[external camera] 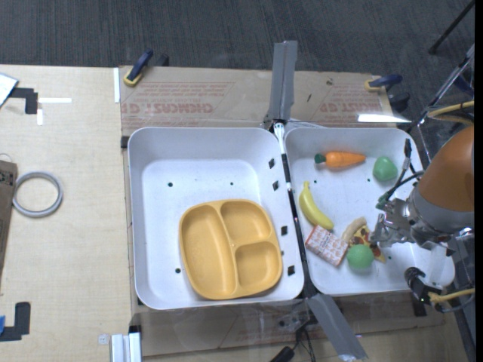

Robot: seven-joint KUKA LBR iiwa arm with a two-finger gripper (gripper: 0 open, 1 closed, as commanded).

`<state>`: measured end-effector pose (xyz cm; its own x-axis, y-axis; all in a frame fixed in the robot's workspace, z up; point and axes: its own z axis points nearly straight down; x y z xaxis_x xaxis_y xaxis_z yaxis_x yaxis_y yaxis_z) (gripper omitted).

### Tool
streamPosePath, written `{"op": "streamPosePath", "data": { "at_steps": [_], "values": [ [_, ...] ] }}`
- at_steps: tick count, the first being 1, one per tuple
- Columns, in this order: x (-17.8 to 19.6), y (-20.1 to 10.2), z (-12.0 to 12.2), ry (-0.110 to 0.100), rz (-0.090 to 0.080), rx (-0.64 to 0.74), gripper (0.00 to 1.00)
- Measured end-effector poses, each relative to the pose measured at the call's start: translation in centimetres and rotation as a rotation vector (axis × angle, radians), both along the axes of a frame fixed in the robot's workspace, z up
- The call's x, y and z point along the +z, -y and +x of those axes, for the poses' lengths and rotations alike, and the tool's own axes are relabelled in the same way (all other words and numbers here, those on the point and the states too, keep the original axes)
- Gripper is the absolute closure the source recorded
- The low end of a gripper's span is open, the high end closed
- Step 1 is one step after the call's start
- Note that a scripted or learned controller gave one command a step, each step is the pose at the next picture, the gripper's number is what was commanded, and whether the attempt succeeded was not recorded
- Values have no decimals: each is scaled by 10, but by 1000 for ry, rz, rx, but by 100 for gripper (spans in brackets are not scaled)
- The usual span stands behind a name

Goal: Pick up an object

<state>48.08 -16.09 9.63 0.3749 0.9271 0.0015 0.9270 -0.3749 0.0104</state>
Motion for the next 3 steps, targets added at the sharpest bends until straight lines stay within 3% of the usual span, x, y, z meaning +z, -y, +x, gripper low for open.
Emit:
{"op": "streamPosePath", "data": {
  "at_steps": [1,2,3],
  "values": [
    [0,-18,78,-1,3,-291,100],
    [95,-71,99,-12,3,-379,100],
    [205,-26,141,-12,1,-198,100]
  ]
}}
